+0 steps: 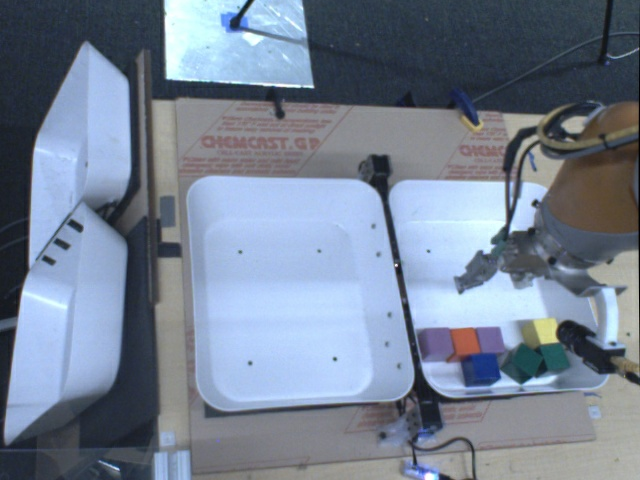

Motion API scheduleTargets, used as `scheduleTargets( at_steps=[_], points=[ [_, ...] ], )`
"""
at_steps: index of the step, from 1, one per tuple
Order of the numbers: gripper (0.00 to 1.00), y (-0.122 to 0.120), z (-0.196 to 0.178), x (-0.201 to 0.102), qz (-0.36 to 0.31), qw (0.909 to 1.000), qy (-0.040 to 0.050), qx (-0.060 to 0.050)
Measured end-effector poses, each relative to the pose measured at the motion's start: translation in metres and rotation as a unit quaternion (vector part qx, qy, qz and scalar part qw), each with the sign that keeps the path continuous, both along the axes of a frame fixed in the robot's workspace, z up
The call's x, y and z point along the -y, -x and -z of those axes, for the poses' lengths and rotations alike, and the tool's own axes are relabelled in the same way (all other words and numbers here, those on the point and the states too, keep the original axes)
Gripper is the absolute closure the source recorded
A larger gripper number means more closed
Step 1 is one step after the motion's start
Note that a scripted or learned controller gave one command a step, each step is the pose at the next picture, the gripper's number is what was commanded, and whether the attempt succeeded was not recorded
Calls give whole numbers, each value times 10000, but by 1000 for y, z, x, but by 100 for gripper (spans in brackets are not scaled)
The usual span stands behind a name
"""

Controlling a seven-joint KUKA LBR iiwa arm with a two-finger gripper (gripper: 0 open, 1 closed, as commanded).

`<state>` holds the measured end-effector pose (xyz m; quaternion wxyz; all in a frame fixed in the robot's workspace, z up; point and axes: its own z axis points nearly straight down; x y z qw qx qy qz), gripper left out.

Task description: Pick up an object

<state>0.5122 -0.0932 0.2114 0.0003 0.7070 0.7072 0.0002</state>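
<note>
Several small blocks lie along the front wall of the right bin (440, 218): a purple block (435, 343), an orange block (465, 341), a lilac block (490, 339), a blue block (481, 368), a dark green block (521, 362), a yellow block (545, 330) and another green block (556, 356). My gripper (472, 276) hangs over the middle of the right bin, pointing left, a little behind the row of blocks and apart from them. Nothing shows in it.
The left bin (290, 208) stands beside the right one, with a black divider (395, 268) between them. The orange-banded arm (600, 188) covers the right bin's right side. White housings (75, 248) sit at the far left, and a metal sheet (238, 28) lies behind.
</note>
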Motion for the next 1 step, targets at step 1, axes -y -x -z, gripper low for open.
scheduleTargets(
  at_steps=[1],
  points=[
    [100,0,-11,0,-1,10000,1,8]
  ],
)
